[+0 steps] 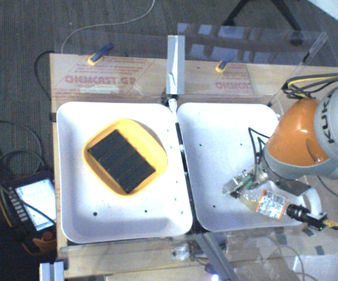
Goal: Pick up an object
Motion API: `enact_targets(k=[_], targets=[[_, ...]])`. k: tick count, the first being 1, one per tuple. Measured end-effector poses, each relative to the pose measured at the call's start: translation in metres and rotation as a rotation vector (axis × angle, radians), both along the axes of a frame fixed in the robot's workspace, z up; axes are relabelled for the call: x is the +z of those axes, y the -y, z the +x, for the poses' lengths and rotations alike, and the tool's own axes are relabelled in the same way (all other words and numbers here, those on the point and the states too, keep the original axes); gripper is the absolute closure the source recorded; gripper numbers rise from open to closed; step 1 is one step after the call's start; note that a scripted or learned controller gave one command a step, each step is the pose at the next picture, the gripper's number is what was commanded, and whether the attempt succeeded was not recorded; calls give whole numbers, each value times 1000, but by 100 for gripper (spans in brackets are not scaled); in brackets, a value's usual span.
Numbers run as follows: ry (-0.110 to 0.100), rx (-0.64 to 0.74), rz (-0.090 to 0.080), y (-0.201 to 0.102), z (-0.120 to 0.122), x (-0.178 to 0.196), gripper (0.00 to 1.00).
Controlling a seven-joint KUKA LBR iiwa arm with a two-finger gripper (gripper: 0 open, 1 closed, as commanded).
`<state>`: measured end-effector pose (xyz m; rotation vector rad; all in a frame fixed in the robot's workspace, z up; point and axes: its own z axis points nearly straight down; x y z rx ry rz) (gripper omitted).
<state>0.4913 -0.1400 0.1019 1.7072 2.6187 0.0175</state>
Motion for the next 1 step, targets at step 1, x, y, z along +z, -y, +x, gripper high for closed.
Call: enact_targets(k=[1], targets=[[-19, -201, -1, -36, 40, 119, 100]])
